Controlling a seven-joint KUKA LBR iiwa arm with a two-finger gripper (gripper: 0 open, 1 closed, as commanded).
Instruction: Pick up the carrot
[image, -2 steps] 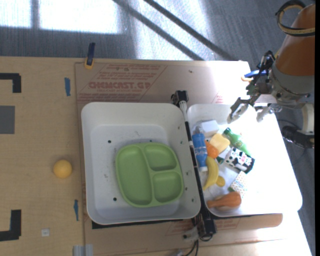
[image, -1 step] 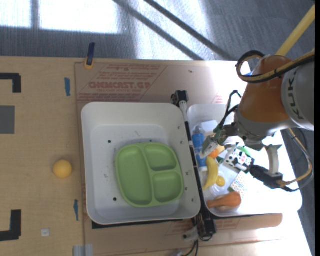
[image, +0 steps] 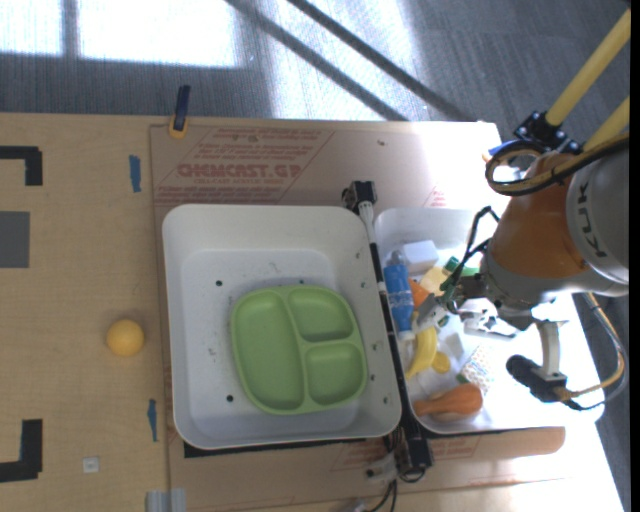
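Orange carrot (image: 452, 401) lying at right bin's (image: 440, 222) near end, gripper (image: 449, 297) above clutter, finger state unclear

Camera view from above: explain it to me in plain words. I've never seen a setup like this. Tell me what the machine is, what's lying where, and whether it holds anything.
One camera looks down at a slant on a bench covered in cardboard. The grey and orange machine on the right is a robot arm; its gripper, a two-finger claw, hangs over the right bin.

Two shallow white bins sit side by side. The left bin holds a green divided plate. The right bin is crowded with toy food and small items, including a blue bottle, a yellow piece and the carrot, which lies at the bin's near end, apart from the gripper.

A yellow ball rests on the cardboard to the left of the bins. Whether the claw is open or closed is too cluttered to tell.
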